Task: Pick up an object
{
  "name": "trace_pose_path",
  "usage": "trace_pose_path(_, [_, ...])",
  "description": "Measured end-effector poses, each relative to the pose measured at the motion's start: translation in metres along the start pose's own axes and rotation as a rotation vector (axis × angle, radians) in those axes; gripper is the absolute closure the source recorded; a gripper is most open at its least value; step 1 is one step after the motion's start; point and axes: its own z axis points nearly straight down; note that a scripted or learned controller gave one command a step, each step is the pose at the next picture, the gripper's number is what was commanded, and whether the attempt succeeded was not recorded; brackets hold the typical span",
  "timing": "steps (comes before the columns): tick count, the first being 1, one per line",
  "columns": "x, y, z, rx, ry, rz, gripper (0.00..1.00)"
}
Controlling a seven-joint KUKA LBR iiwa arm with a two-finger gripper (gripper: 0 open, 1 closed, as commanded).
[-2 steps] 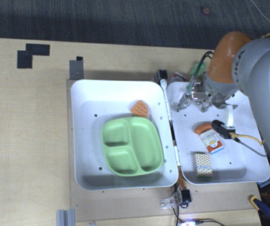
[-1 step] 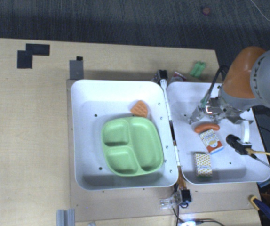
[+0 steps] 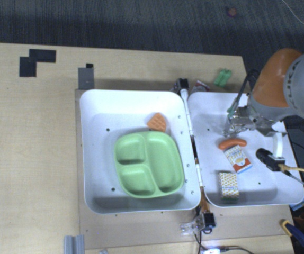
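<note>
metal gripper (image 3: 237, 133), grip state impossible to tell, just above a smooth orange sausage (image 3: 232, 143) in the right white bin (image 3: 210, 110).

Green clip (image 3: 222, 78) beyond bins (image 3: 91, 157)

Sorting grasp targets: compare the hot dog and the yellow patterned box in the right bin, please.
The hot dog is orange, rounded and elongated, lying crosswise just below the gripper; the yellow patterned box is flat-faced, squarish and sits nearer the bin's front wall. The hot dog touches the red-and-white packet; the box lies apart. Both are small.
</note>
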Motion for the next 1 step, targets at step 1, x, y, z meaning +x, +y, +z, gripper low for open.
trace_pose_path(1, [0.0001,-0.0002,0.0002,0.001,0.0,0.0,0.0])
